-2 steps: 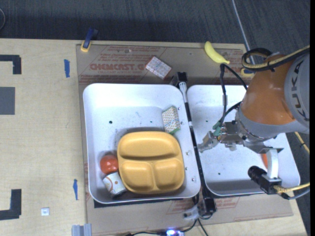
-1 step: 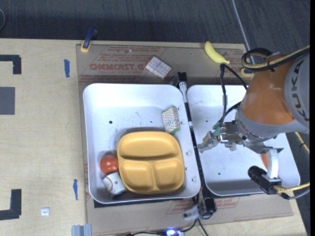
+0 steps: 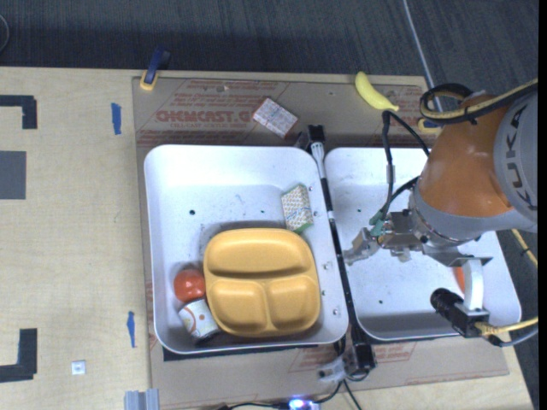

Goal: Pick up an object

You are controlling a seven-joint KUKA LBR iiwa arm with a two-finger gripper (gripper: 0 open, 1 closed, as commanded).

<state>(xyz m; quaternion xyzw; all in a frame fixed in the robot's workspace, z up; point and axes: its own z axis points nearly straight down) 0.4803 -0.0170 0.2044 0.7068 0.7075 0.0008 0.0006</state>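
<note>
In the camera view, the gripper (image 3: 363, 244) hangs over the right bin (image 3: 410, 314), close to that bin's left wall, at the end of the grey arm (image 3: 479, 178) whose orange band bulks large behind it to the right. Whether the jaws are open or closed cannot be told: the tips are small and tangled with cable and metal, and nothing can be made out between them. To the left of the jaws, across the divider between the two bins, lies the left bin (image 3: 167, 186), and in it, left and slightly below the jaws, a yellow compartment tray (image 3: 261, 280) lying flat with one long section and two smaller ones. Up and left of the jaws, near the left bin's right wall, a small patterned packet (image 3: 297, 206) sits just beside the tray's upper right corner. Far left and lower than the jaws, an orange-red ball (image 3: 188, 283) sits against the tray's left edge, with a white and orange cup (image 3: 198, 318) lying on its side just below it. Well above the jaws, outside both bins, a yellow banana (image 3: 373, 92) lies on the brown board, and further left a small printed card (image 3: 273, 116).
</note>
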